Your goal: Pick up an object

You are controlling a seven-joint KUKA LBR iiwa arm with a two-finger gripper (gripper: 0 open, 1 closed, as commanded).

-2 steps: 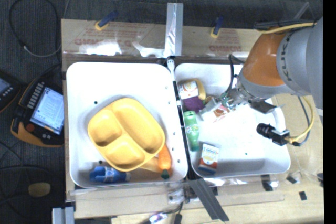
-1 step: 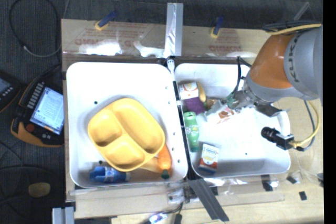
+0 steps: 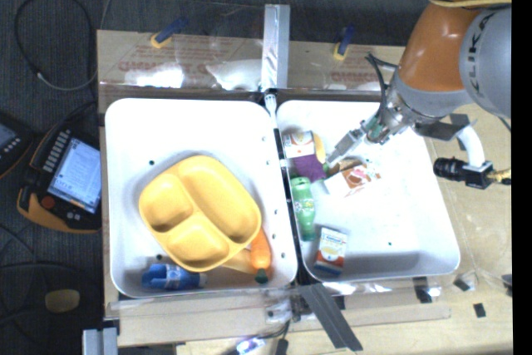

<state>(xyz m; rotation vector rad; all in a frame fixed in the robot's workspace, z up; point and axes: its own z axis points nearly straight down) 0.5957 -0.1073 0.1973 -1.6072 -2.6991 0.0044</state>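
Here the gripper (image 3: 342,149) is lowered into the right bin (image 3: 416,229); finger state cannot be told. Purple packet (image 3: 306,167) just beside its tip; nothing visibly lifted, pick outstanding.

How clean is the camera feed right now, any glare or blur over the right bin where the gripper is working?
Camera view: lighting is even, with soft shadows under the yellow divided tray and along the right bin's inner wall; the white floors are bright but not washed out. The gripper and the small packages beside it look slightly soft, so labels are unreadable.
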